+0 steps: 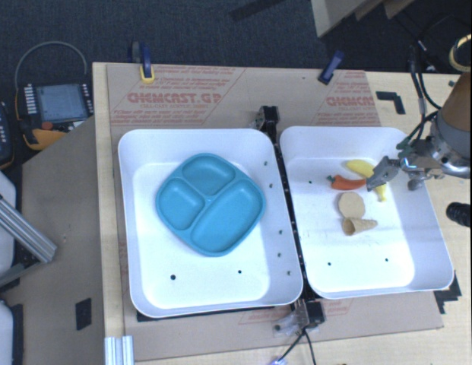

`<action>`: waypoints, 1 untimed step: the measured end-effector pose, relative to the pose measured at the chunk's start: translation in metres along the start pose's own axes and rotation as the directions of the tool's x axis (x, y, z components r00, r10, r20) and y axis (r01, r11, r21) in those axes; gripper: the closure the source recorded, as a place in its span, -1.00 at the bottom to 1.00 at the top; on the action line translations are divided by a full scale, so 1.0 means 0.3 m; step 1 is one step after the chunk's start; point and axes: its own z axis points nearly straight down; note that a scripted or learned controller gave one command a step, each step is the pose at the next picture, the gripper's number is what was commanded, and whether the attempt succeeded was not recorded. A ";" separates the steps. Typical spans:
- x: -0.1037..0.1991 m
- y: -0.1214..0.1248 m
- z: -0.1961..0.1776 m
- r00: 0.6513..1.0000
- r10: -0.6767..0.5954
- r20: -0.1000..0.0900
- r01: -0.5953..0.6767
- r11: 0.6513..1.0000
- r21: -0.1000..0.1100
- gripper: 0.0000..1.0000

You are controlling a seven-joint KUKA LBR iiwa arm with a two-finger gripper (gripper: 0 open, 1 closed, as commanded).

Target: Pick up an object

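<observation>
In the right bin (418,272) lie several small objects. A yellow banana-shaped piece (359,166) sits beside an orange carrot-like piece (346,182), with a tan round disc (351,204) and a tan cone (359,224) below them. My gripper (396,179) hangs over the bin's right part, just right of the yellow piece. It is open, with nothing between its fingers. Its left finger (381,172) covers part of the yellow piece, and a yellow tip (381,193) shows below it.
The left bin (144,280) holds a blue divided plate (210,203). A black clamp (267,117) sits between the bins at the back. Cables and a small screen unit (59,102) lie off the bench to the left.
</observation>
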 end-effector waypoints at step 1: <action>0.002 0.011 -0.025 1.000 -0.003 0.003 0.003 1.000 -0.013 -1.00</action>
